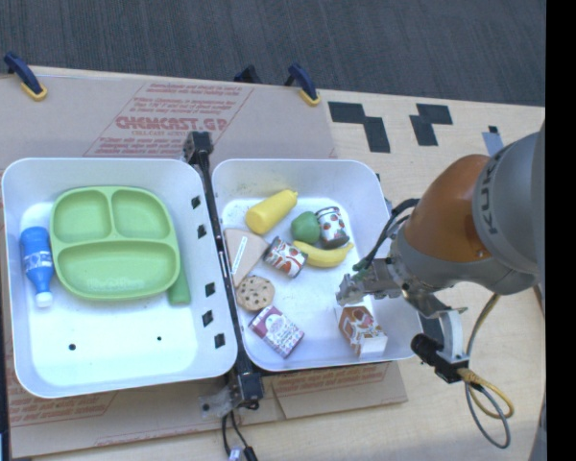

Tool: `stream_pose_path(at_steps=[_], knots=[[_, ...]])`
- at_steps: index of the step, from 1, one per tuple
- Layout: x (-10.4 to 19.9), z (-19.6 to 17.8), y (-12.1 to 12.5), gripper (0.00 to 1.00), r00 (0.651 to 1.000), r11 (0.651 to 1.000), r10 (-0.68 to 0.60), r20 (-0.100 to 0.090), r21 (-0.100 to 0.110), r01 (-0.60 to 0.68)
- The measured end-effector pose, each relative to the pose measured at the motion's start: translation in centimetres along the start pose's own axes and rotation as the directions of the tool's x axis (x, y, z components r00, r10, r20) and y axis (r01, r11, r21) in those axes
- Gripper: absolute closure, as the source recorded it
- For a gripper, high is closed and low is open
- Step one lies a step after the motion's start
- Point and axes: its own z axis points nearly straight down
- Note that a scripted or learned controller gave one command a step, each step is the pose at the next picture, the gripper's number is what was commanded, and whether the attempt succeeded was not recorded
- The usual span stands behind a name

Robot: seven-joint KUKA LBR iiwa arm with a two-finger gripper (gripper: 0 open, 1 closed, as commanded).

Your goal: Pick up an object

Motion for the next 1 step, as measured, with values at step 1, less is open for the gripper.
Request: stream_pose_path(at_steps=[1], knots=[[-1.15, -8.29, 16.64, 1.0, 1.0, 1.0, 0.007, -0.001, -0.004, -0.007]])
